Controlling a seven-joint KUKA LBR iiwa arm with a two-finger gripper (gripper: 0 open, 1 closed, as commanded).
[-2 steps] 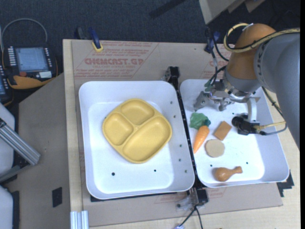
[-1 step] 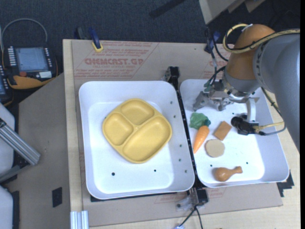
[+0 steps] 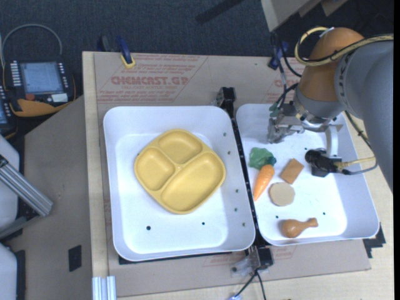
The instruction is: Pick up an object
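In the right bin, at centre right of the frame, lie a green leafy piece, a carrot just below it, a tan block, a pale round disc and a drumstick nearest the lower rim. The fingers hover over that bin's bare upper left corner, just above the green piece, with nothing visibly between them, though I cannot tell how far apart they stand. The left bin holds a yellow divided plate, and both bins rest on the cardboard-covered bench.
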